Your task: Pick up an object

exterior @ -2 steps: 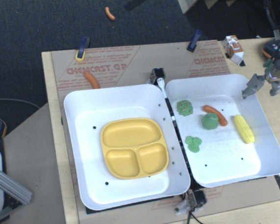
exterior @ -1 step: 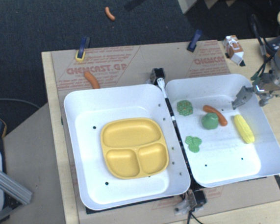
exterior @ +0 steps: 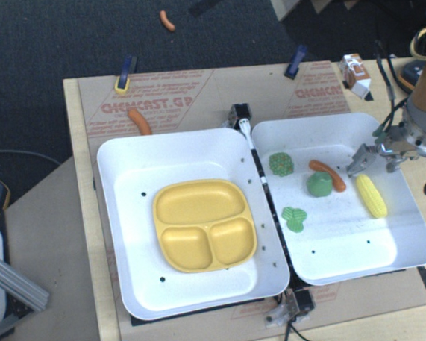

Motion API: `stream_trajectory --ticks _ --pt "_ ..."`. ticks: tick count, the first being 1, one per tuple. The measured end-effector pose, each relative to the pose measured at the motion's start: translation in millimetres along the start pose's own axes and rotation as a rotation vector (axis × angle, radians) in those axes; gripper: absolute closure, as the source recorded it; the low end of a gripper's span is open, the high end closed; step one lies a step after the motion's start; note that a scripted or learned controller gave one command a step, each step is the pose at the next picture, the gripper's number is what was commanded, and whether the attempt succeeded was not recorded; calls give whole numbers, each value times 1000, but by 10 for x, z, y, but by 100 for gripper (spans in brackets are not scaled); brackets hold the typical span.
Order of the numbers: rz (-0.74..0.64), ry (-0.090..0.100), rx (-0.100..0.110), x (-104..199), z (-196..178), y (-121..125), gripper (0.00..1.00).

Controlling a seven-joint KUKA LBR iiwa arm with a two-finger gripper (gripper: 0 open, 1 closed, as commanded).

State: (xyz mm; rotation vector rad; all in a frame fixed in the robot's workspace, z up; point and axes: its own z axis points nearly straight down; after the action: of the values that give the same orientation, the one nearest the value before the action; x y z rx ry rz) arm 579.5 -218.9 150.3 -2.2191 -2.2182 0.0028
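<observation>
**benchwatcher:** So which piece would you go for here? The right bin (exterior: 401, 256) has five toy foods: a yellow corn cob (exterior: 370, 195), an orange carrot (exterior: 327, 174) touching a round green ball-like thing (exterior: 319, 186), a bumpy green broccoli-ish piece (exterior: 280, 164) and a small leafy green piece (exterior: 294, 218). The left bin (exterior: 123, 212) just has the yellow divided plate (exterior: 203, 225).

**kuka_fan:** Corn, I'd say. It lies on its own near the right wall, just below the gripper (exterior: 368, 157), with bare bin floor on both long sides. It looks like light, hard plastic, so stiff and probably a bit slick. Pinch it across the middle of its short width, not end to end, or it may squirt out. The carrot is thin and pressed against the green ball, so it's trickier.

**benchwatcher:** Is the gripper holding anything?

**kuka_fan:** Nothing that I can see. It hovers over the upper right part of the bin, above the corn's top end. The fingers look spread apart, though the view is small and blurry there, so take that loosely.

**benchwatcher:** Any writing?

**kuka_fan:** Red print on the cardboard sheet (exterior: 190, 93) under the bins. The left patch reads something like "CHEMCAST GP" and it repeats on the right, partly covered. Also a stray orange piece (exterior: 140, 121) sits on the cardboard above the left bin.
</observation>
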Motion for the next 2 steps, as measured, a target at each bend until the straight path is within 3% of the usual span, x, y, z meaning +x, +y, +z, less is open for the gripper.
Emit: stream_trajectory --ticks 1,2 --pt "-3 6 1 36 626 39 0" --pt "-2 3 -2 55 654 46 0"
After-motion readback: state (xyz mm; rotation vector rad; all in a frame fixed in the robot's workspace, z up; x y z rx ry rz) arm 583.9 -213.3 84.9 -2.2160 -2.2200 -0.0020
